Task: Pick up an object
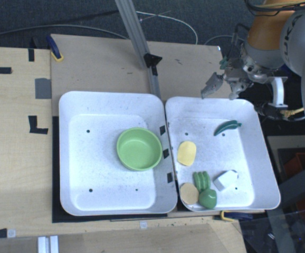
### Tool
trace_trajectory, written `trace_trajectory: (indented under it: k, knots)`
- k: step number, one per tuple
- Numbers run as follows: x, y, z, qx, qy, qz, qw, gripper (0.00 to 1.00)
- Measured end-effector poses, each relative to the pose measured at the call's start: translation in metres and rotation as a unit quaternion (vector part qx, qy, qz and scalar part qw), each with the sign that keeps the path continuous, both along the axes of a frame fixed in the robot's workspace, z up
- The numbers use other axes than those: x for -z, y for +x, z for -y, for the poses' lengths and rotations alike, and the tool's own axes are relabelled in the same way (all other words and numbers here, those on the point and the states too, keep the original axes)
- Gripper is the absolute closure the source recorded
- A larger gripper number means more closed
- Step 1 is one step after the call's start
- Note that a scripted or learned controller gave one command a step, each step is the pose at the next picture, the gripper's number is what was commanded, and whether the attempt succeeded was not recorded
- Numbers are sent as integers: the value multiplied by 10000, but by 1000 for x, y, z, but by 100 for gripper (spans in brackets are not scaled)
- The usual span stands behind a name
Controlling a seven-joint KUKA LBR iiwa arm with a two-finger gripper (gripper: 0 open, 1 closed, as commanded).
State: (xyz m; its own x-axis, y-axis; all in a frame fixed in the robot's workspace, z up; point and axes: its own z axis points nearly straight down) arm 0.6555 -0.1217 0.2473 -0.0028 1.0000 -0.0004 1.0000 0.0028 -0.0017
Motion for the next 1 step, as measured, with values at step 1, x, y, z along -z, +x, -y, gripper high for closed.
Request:
trace_trajectory:
  k: [1]
  knots:
    - [0, 0, 0, 1, -2, -1, 10000, 0]
